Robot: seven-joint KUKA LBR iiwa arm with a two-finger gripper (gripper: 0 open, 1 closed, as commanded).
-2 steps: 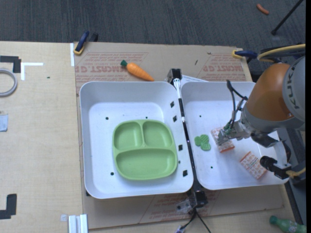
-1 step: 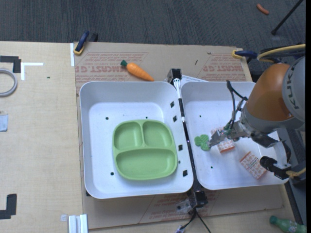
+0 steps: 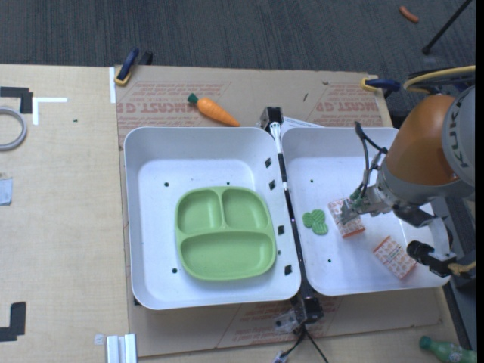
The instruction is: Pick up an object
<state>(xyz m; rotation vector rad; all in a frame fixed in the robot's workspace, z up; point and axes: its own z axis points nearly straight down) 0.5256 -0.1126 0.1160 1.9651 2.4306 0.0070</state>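
The grey arm with its orange band (image 3: 423, 146), highest above the worktop and so nearest the lens, reaches in over the right bin (image 3: 333, 274) and ends in the claw (image 3: 349, 212). The claw is down on a small red-and-white carton (image 3: 348, 221); its tips sit at the carton's upper end, but whether they are spread or closed, or actually have the carton between them, I cannot tell.

Just left of the claw a small green leafy piece (image 3: 315, 221) lies on the bin floor. Right of and below the claw, a second red-and-white packet (image 3: 393, 257) lies tilted, apart from the first.

Further left of the claw, across the divider, the left bin (image 3: 144, 203) holds a green three-compartment plate (image 3: 224, 233) lying flat.

Above and well left of the claw, outside the bins, a toy carrot (image 3: 214, 110) lies on the cardboard sheet (image 3: 166, 97) that covers the worktop (image 3: 60, 225).
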